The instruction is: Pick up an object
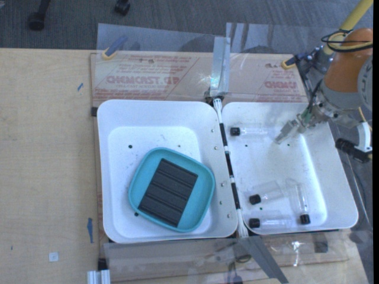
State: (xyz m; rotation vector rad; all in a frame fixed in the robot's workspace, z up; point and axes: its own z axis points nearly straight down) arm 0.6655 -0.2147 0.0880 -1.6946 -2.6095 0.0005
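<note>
My gripper [286, 134] hangs over the upper part of the right bin [331, 158], pointing down and to the left from the grey wrist with its orange band. Nothing shows in it. A clear vial with a black cap [244, 131] lies just left of the gripper, apart from it. Three more clear vials with black caps lie near the bin's front: one [264, 193] at the middle, one [299, 201] to its right, and one [270, 222] along the front wall. In the left bin [112, 158] a teal tray [201, 185] holds a black ridged pad [169, 192].
A raised divider [228, 158] with small holes separates the two bins. Clear plastic sheeting and a cardboard panel [148, 78] stand behind the bins. The wooden bench [41, 158] stretches to the left. Cables [340, 40] hang by the arm at the right.
</note>
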